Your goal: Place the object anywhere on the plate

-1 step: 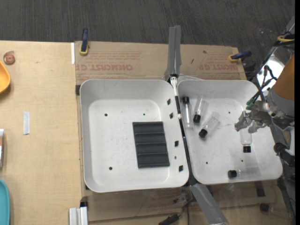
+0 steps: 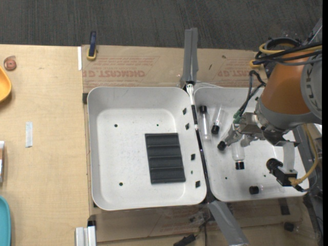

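A black ribbed plate (image 2: 165,158) lies flat in the middle of the left bin (image 2: 102,117). Several small clear tubes with black caps lie in the right bin (image 2: 225,181): one (image 2: 203,119) by the bin's left wall, one (image 2: 216,121) beside it, one (image 2: 239,162) near the middle and one (image 2: 253,189) near the front edge. My gripper (image 2: 237,138) hangs low over the right bin, among these tubes, with a black-capped piece (image 2: 222,145) just at its left. The wrist hides what is directly under it.
The grey arm with its orange band (image 2: 287,88) covers the right bin's back right part, with cables trailing by it. A grey divider post (image 2: 190,55) stands between the bins at the back. Cardboard (image 2: 133,68) lies behind the bins.
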`<state>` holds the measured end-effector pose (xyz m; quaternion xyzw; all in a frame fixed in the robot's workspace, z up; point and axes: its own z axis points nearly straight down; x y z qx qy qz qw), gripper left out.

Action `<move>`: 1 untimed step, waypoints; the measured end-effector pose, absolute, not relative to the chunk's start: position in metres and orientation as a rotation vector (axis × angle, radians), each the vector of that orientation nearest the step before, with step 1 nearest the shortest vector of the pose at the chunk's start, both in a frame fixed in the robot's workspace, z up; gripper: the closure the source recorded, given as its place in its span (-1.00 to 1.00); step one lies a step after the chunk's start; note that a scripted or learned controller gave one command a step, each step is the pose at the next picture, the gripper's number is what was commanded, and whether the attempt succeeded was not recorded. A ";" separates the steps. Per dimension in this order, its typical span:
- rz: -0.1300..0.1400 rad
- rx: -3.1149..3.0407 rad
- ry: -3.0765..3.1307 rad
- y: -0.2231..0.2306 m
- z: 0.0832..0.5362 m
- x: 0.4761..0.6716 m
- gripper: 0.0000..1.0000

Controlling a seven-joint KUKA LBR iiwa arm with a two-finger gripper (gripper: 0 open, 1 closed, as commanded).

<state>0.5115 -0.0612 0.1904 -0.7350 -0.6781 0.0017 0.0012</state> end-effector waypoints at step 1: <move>0.007 -2.387 -2.040 -0.004 0.190 0.523 1.00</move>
